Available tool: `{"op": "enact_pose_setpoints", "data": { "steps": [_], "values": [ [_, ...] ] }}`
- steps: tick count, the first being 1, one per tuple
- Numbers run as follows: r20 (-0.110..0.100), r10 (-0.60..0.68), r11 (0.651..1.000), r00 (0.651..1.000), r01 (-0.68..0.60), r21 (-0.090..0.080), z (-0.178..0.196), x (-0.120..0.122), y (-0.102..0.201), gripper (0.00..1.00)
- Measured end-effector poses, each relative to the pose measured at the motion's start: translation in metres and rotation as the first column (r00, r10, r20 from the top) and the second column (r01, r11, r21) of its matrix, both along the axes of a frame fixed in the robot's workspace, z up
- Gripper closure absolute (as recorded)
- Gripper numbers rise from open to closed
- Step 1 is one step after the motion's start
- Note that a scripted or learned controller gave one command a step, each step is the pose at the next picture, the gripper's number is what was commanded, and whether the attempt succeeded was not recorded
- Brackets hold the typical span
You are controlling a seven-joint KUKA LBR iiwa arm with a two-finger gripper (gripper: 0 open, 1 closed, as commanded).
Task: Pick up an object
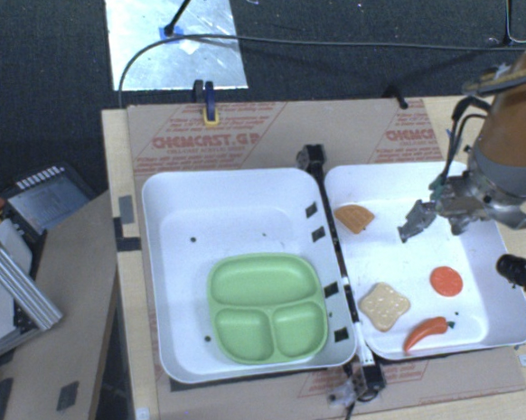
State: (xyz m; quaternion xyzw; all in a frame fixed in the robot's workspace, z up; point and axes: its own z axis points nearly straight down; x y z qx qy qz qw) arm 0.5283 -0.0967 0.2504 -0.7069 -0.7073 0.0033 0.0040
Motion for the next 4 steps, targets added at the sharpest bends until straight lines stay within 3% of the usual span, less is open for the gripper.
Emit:
{"op": "enact_pose_setpoints", "data": {
  "steps": [1, 4],
  "values": [
    [0.011, 0.002, 1.0, 1.0, -0.002, -0.001, 0.006, 0.002, 0.0, 0.0],
    [0.008, 0.0, 1.0, 1.0, 0.0, 0.0, -0.168, -0.006, -0.001, 0.0]
  ]
}}
